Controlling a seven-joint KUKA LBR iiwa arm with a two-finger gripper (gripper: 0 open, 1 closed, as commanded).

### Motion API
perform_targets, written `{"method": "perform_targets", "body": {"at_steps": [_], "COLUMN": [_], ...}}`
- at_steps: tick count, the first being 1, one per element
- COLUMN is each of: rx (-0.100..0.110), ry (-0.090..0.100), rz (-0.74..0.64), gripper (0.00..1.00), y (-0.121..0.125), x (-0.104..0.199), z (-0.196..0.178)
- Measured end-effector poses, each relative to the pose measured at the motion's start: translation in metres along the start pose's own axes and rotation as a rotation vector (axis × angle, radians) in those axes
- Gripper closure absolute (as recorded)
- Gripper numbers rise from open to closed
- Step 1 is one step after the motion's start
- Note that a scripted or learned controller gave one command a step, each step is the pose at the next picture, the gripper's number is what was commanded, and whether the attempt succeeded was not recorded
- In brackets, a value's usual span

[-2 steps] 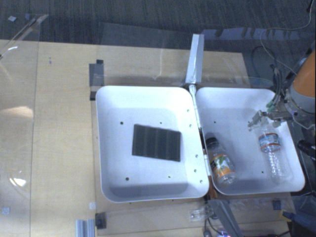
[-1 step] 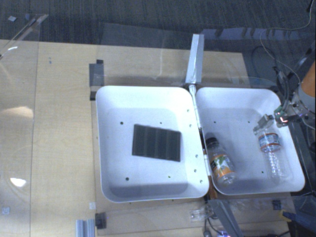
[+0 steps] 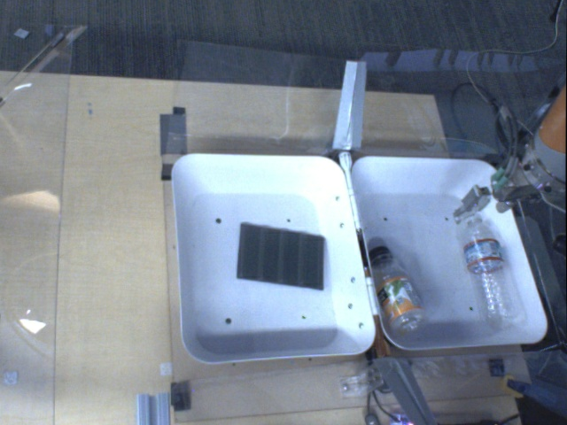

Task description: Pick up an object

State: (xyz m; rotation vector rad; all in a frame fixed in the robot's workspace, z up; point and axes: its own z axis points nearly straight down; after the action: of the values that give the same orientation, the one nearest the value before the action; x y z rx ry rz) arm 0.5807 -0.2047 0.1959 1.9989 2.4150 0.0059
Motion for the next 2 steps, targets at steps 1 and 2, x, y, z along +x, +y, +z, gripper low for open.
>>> {"method": "perform_targets", "body": {"at_steps": [1, 2], "rx": [0.002, -0.007], "ry": [0.001, 0.000], "rz": [-0.136, -0.186], "gripper": [0.00, 0.00], "y": [-0.004, -0.012], "x": [0.001, 0.005], "z": [0.042, 0.106]}}
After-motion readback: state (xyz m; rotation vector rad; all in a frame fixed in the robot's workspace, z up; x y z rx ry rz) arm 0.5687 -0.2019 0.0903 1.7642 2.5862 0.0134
